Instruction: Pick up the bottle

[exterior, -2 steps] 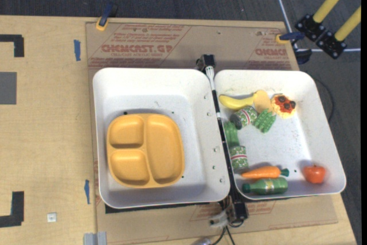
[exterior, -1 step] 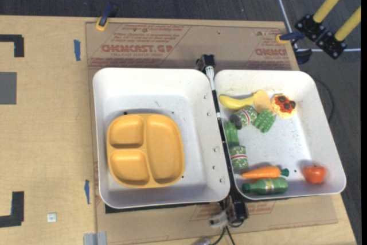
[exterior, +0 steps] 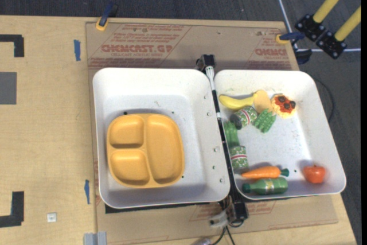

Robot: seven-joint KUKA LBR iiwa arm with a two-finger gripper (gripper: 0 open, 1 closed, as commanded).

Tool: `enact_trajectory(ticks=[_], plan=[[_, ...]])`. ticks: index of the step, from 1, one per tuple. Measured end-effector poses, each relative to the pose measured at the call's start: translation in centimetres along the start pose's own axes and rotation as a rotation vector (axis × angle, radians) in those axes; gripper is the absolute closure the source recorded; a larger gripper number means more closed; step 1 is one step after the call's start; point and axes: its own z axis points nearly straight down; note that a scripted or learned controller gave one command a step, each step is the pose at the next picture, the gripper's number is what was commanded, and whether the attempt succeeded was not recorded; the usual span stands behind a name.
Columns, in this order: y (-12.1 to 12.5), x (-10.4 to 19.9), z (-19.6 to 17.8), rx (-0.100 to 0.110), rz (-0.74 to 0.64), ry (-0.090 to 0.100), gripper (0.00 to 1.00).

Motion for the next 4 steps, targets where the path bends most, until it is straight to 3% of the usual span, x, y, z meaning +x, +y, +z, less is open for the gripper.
enact_trajectory(ticks=[1,2,3,4], plan=[[0.0,0.0,0.0,0.0,0.0,0.0,0.0],[0.1,-0.1,-1.1,-0.003,0.0,-0.006,1.0],[0.1,-0.1,-1.1,-0.003,0.0,-0.006,0.0],[0.2,-0.2,-2.2,-0.006,-0.001,-0.012,1.0]])
